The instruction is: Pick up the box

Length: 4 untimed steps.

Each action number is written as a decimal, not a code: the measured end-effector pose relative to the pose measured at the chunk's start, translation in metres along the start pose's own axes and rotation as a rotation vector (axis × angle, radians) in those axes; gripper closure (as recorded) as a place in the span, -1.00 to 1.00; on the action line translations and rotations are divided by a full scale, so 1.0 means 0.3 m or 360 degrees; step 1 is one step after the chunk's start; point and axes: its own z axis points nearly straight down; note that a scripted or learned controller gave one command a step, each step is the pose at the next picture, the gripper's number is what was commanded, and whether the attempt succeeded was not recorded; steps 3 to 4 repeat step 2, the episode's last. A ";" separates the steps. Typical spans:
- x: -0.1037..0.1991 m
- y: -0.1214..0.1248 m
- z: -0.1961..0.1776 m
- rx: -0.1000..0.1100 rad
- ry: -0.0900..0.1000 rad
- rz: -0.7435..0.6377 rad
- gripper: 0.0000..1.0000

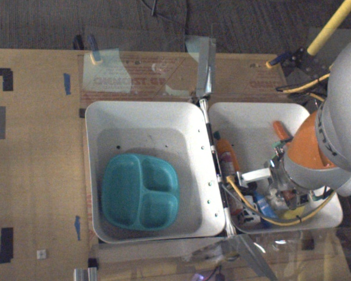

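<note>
A cardboard-covered bench (35,157) bears two white bins. In the right bin (251,116), the gripper (275,195) is low among clutter; its grip cannot be judged. No box is identifiable; pickup seems unfinished.

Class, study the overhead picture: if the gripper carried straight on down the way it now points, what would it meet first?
Probably the clutter in the right bin. The gripper points down over the small items heaped at that bin's near corner. Which item lies first in line is unclear, since the arm hides part of the heap and depth is hard to judge.
</note>
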 end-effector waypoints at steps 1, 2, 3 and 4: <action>0.009 -0.004 0.000 0.0002 0.0009 -0.0004 -1.00; 0.009 -0.004 0.000 0.0002 0.0009 -0.0004 -1.00; 0.009 -0.004 0.000 0.0002 0.0009 -0.0004 -1.00; 0.009 -0.004 0.000 0.0002 0.0009 -0.0004 -1.00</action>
